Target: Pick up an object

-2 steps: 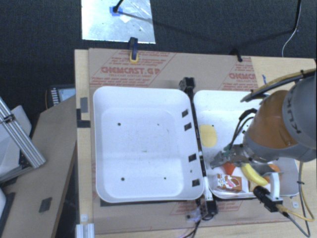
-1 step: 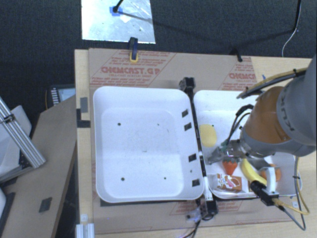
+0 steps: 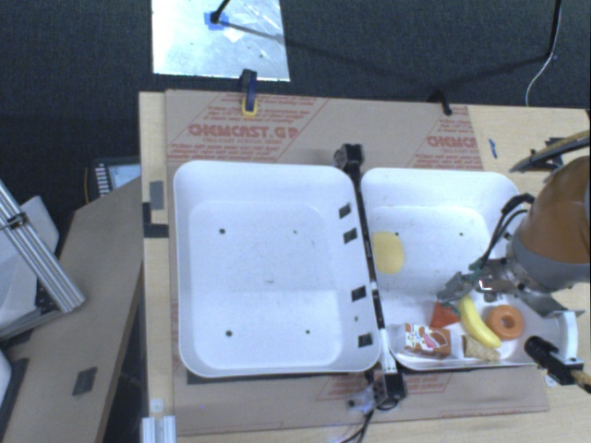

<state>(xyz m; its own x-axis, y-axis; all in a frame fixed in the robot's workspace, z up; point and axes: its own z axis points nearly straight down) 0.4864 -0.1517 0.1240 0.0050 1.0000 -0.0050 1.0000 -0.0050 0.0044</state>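
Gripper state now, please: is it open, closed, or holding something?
Gripper: cannot be told; it sits above the banana in the right bin.

The arm (image 3: 561,215) comes in from the right edge of the camera view, its orange band showing as a broad rounded mass with the grey wrist section just beneath it. Dark cables loop along the left side of the wrist, running from above the band down toward the tool end. The gripper (image 3: 480,286) sits low at the arm's lower left, a cluster of metallic and dark parts pointing downward and to the left, too small and crowded to make out in any detail.
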